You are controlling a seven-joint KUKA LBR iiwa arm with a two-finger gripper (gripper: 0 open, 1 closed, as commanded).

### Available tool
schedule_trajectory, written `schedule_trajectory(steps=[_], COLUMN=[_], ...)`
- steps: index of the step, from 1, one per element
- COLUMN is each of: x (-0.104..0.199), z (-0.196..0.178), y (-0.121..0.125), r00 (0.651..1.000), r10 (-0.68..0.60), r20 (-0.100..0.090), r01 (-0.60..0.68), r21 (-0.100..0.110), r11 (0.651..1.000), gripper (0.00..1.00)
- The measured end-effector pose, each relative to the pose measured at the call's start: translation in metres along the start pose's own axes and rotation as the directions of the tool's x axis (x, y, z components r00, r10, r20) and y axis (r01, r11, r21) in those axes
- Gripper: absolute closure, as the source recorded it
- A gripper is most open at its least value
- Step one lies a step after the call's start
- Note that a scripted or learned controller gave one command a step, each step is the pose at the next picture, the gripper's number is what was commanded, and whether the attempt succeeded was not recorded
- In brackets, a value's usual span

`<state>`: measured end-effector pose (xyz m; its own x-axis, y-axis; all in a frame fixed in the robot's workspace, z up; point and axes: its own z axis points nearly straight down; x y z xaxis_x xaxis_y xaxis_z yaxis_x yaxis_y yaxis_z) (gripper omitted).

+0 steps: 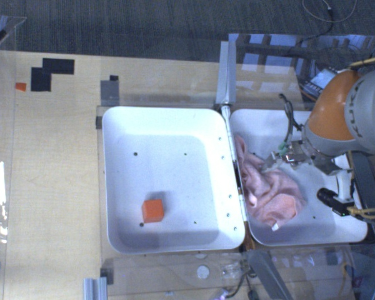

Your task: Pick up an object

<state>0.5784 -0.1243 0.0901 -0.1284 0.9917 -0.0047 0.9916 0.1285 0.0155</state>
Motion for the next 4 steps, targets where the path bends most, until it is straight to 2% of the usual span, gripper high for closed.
schedule_trajectory(steps=[1,2,3,4], x=[0.012,0.023,0.018,0.029], z=[-0.002,0.000,-0.002,-0.003], y=[-0.047,0.007,-0.045,-0.082], r00=[0.997,0.999,0.990,0.990], r10=[-0.082,-0.054,-0.140,-0.138], r20=[-0.001,-0.001,0.000,0.002], r01=[0.082,0.054,0.140,0.138], r21=[0.000,0.000,-0.001,-0.006], r11=[0.997,0.999,0.990,0.990], gripper=[0.00,0.00,0.00,0.00])
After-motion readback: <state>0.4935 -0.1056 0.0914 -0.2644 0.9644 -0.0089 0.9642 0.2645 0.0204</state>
